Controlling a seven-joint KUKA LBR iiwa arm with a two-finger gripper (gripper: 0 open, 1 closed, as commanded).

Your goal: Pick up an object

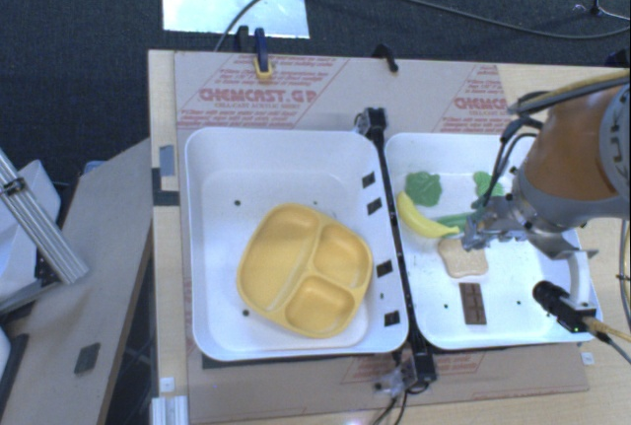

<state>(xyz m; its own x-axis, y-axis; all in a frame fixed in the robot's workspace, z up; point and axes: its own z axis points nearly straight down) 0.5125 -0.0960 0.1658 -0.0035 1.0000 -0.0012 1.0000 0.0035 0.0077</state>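
Note:
In the right bin [434, 329] lie a yellow banana [418, 217], a green leafy piece [424, 185], a pale tan toast slice [463, 261] and a brown chocolate bar [474, 303]. Another green piece [482, 182] shows at the arm's edge. My gripper [474, 238] hangs low over the top edge of the toast slice, right of the banana's tip. Whether it touches either one is unclear.
The left bin [212, 167] holds a yellow divided plate [305, 268]. A black divider with clips [386, 216] runs between the bins. The arm's grey and orange body [582, 162] covers the right bin's far right side.

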